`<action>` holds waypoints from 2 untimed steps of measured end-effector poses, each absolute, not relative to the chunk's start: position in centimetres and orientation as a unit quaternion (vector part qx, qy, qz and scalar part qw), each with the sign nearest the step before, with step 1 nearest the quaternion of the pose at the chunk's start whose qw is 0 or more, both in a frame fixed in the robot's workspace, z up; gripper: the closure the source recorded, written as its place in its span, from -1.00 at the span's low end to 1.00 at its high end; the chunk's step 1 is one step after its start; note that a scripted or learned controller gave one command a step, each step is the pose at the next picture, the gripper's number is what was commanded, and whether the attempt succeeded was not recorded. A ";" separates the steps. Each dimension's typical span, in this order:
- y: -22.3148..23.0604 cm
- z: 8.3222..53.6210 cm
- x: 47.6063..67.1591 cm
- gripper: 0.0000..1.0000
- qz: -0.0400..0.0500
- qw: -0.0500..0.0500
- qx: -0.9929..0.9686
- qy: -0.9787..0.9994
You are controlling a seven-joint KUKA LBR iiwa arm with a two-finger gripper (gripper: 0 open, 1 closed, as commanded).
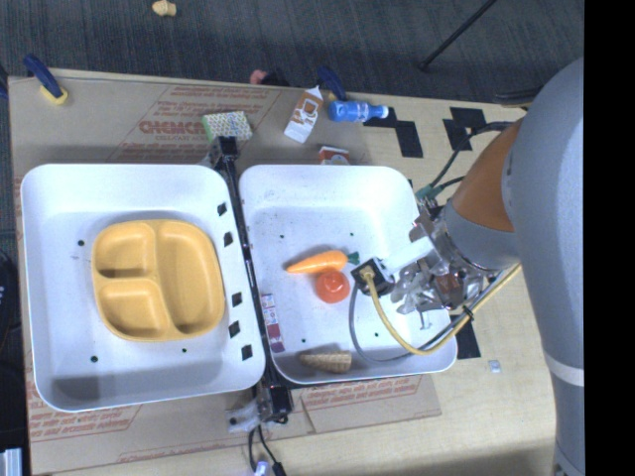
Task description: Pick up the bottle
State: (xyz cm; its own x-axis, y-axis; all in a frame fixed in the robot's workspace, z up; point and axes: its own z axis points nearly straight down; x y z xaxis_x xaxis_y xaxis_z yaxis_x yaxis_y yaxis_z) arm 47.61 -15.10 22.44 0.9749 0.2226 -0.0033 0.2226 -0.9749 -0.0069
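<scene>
My gripper (422, 291) hangs low over the right side of the right bin (298, 191), and I cannot tell how it is set. In that bin lie a roll (325, 362) by the near rim and a carrot (317, 262) touching a red tomato (332, 286) mid-floor. The bottle (355, 112) lies on its side outside, on the bench's far edge beyond the bin's far rim, so I should lift clear over that rim and close across its body.

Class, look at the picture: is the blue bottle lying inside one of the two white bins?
No. The blue bottle lies on the bench beyond the right bin, outside its far rim.
</scene>
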 end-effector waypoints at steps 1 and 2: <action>-19.9 21.4 47.6 1.00 0.002 0.002 -0.995 -0.103; -21.1 20.9 47.6 1.00 0.002 0.002 -0.995 -0.103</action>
State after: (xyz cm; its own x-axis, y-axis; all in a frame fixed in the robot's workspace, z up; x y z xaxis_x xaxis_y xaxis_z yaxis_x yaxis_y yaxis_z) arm 47.59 -21.05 20.88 0.9789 0.2041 -0.0028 0.2041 -0.9789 -0.0045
